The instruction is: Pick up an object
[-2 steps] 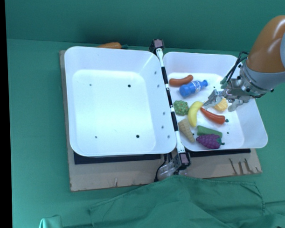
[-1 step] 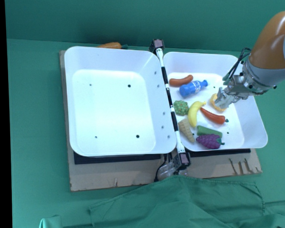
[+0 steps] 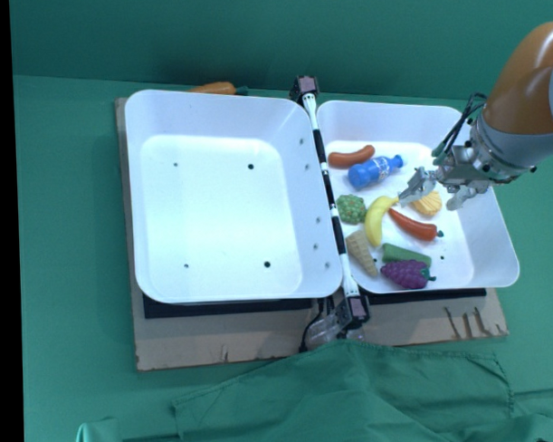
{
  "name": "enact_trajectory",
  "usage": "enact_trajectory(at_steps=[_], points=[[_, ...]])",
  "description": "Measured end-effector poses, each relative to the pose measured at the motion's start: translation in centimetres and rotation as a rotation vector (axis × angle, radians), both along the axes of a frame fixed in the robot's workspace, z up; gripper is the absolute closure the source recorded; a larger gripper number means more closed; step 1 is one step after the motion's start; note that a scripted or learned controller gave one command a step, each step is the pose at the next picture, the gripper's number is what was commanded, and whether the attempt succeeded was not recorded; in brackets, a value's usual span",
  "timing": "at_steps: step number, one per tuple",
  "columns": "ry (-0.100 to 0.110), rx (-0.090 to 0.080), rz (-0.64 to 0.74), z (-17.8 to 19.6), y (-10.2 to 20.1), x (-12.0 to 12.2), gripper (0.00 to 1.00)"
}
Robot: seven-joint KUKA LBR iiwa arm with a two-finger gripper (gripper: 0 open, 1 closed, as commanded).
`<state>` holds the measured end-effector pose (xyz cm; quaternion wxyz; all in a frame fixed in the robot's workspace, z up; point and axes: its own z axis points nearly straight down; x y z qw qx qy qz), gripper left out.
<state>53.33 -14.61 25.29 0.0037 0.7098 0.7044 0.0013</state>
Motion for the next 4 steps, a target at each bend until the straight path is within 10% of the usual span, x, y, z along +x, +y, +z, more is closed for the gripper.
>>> enact_trajectory(at_steps=[1,2,4], points=[[0.001,-0.003,0.002,-2.5,-4.4,5.2,0.00],[-0.006,-0.005,-0.001,-1.0,-4.4,5.2,1.00],[-0.002,-0.002,0.000,1.2,-4.3,1.8,1.00]])
